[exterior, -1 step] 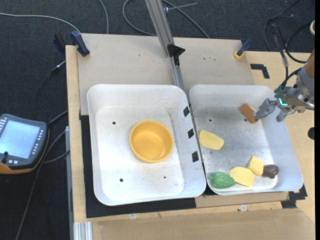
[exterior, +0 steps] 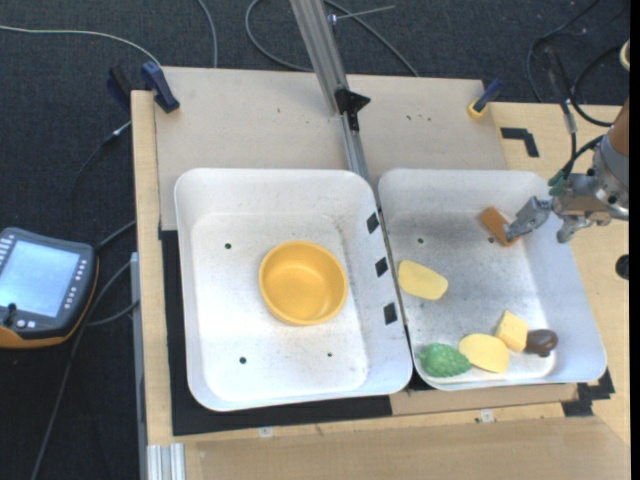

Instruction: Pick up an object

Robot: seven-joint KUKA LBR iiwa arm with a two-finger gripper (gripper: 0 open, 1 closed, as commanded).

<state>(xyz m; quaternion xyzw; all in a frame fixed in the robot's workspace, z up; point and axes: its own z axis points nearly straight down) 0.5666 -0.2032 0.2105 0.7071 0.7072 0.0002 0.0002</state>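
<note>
We see the bench under bright, even light that seems to come from above, so the shadows stay short and soft. Both white bins (exterior: 270, 193) run close to overexposed on their rims, though the speckling on their floors still reads. The yellow bowl (exterior: 303, 282) casts only a faint shadow (its inner wall is slightly darker on one side). The dark carpet (exterior: 70, 8) around the bench holds little detail. The whole frame is a little soft and grainy, and the gripper (exterior: 548, 220) at the right is perhaps motion-blurred; its edges smear.
</note>
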